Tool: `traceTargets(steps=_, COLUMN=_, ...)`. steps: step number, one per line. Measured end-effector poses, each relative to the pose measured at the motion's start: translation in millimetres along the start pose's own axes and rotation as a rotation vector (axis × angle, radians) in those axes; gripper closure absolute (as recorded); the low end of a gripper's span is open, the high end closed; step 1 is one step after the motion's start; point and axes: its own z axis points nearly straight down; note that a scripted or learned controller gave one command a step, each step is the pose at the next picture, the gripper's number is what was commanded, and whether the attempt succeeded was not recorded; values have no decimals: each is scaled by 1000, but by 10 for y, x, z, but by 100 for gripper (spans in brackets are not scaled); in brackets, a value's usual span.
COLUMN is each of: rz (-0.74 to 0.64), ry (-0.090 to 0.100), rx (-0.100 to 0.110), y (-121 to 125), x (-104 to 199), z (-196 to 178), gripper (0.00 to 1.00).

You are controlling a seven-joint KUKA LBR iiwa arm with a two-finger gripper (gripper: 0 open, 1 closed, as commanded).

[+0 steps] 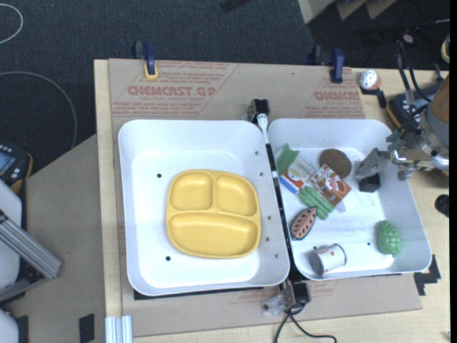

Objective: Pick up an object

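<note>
Reaching in from the right, my end effector hangs over the upper right part of the right bin, its dark fingers pointing down and to the left. From this angle I cannot tell whether they are apart or together, and I see nothing between them.

Below it, the bench is a tan board with faded red lettering, held along its far edge by two blue clamps. Dark carpet surrounds the board, with a thin white cable looping across it at upper left. A black cable trails off the near edge of the board.

Looking at the left bin, I see a yellow divided plate lying flat near its middle, with two small compartments at the far side and one long one nearer me.

Over in the right bin the objects are loosely scattered. A brown round piece sits just left of the end effector. Beside it lies a printed packet, touching a green ridged item and a green and white packet toward the bin's left wall. An orange seeded slice rests just below those. A small white and grey cup lies tipped on its side near the front rim, and a green bumpy object sits apart at lower right.
</note>
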Motion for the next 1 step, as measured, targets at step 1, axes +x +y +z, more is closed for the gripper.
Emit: traceTargets(steps=1, rz=-1, ry=-6, rx=-20, y=-373, x=-14, z=-1896, gripper=0)
